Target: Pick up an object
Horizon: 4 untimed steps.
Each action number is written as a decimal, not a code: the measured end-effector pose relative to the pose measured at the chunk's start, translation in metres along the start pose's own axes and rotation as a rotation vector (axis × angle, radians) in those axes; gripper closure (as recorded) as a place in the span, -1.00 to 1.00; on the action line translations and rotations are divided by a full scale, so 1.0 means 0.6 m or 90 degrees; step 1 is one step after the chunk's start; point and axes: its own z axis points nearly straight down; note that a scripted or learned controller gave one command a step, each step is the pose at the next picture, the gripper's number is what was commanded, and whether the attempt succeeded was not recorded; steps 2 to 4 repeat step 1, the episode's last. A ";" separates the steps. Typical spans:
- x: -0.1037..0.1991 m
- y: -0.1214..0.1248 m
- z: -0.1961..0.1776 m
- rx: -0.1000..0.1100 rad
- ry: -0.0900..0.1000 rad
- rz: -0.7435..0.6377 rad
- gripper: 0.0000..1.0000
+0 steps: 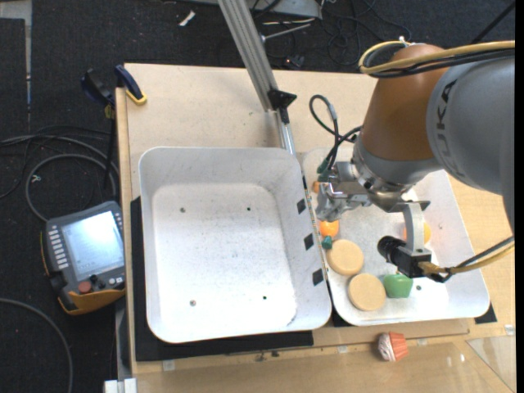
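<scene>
**Spotter:** Closest to the lens is the grey arm with its orange band (409,113), stretched over the right-hand shallow white bin (454,297). Mind that bulk, because it hides part of the bin floor from you.

**Operator:** Where is the gripper?

**Spotter:** You have the gripper (330,203) low at that bin's left wall, right by the divide with the left-hand white bin (221,244). Whether it is released or clenched I cannot tell, since the wrist crowds it. I can make out nothing held in it.

**Operator:** What do I go for?

**Spotter:** Your nearest candidate is the small orange piece (327,228), just below the gripper and close against the wall. A tan round disc (345,257) lies just beside it. A second tan disc (367,291) lies near that, with a small green piece (398,285) next to it.

**Operator:** How do I do it well?

**Spotter:** I judge the wall to be your main trouble. Centre over the orange piece before you descend, come straight down, and leave the wall side room to close. The discs lie more in the open, but they look flat and wide, so you may not span them. Lift vertically, and confirm the catch before you swing away. Ignore the pink ridged lump (391,346) on the surface (205,105) outside the bins.
</scene>
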 end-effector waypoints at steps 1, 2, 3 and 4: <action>0.107 0.006 0.000 -0.001 0.000 -0.001 1.00; 0.107 0.006 0.000 -0.001 0.000 -0.001 1.00; 0.107 0.006 0.000 -0.001 0.000 -0.001 1.00; 0.107 0.006 0.000 -0.001 0.000 -0.001 1.00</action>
